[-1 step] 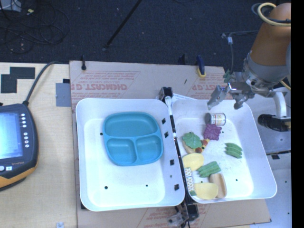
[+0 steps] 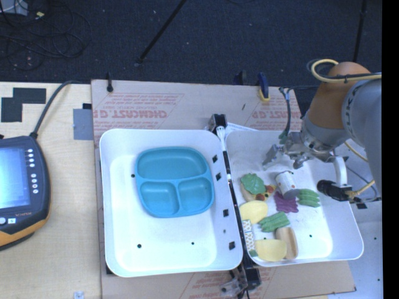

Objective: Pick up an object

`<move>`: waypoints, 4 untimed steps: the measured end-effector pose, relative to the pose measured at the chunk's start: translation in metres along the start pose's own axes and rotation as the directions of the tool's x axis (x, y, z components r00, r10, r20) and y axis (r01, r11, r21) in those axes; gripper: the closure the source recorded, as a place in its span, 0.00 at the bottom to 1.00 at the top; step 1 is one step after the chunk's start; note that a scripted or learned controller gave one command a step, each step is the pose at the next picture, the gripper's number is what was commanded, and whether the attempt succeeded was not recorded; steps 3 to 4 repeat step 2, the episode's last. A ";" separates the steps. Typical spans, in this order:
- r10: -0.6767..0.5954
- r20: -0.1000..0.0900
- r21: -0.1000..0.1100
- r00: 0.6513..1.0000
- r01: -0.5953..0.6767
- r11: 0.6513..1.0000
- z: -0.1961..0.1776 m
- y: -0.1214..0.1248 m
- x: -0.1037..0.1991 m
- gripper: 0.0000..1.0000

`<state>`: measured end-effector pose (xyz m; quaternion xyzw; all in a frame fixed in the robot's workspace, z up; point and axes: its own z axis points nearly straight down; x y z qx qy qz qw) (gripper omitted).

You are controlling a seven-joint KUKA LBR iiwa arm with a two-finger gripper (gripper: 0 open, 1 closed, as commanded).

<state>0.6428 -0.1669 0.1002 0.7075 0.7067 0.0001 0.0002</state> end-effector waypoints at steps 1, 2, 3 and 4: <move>0.000 -0.001 -0.002 1.000 0.000 1.000 0.010 -0.074 -0.003 0.00; 0.006 -0.002 0.002 1.000 -0.006 1.000 0.002 -0.074 -0.005 1.00; 0.006 -0.002 0.002 1.000 -0.006 1.000 0.002 -0.074 -0.005 1.00; 0.006 -0.002 0.002 1.000 -0.006 1.000 0.002 -0.074 -0.005 1.00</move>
